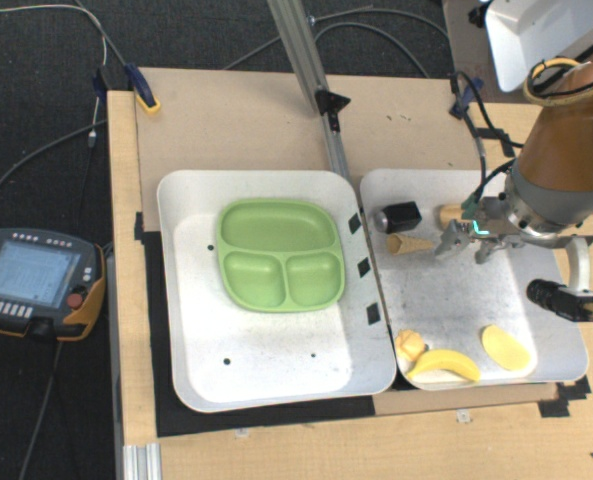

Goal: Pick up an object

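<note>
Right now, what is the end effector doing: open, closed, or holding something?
End effector: hovering over the right white bin near the small tan block; open or closed cannot be told, nothing visibly held.

Green plate (280, 253), yellow banana (446, 366), white bins (191, 368).

A tan wooden bench (236, 118) sits on dark carpet (36, 118). Off its left edge, a teach pendant (36, 283) lies with its screen lit. Thin cables (36, 158) snake over the floor, and a metal pole (301, 43) slants across the far edge.
</note>
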Robot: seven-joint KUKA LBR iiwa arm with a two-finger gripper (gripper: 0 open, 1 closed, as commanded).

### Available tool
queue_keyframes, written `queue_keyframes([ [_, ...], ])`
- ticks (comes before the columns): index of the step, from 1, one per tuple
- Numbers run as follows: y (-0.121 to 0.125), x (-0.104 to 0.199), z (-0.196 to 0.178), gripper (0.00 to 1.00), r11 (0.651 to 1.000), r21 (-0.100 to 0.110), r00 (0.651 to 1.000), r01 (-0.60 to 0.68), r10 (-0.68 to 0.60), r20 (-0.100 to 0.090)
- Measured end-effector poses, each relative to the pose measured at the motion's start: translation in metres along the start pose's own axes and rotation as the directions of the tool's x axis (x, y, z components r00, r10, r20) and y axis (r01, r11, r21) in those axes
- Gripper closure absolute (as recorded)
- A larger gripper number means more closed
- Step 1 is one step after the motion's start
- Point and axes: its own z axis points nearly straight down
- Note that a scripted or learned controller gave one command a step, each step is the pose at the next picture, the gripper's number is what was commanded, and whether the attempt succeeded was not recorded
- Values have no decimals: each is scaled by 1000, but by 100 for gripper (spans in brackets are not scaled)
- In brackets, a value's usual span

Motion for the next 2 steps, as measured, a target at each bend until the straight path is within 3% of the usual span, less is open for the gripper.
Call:
queue_keyframes([
  [1,1,0,-1,0,1000,-2,1000,0,0,0],
  [2,8,8,52,0,1000,3,1000,1,-1,0],
])
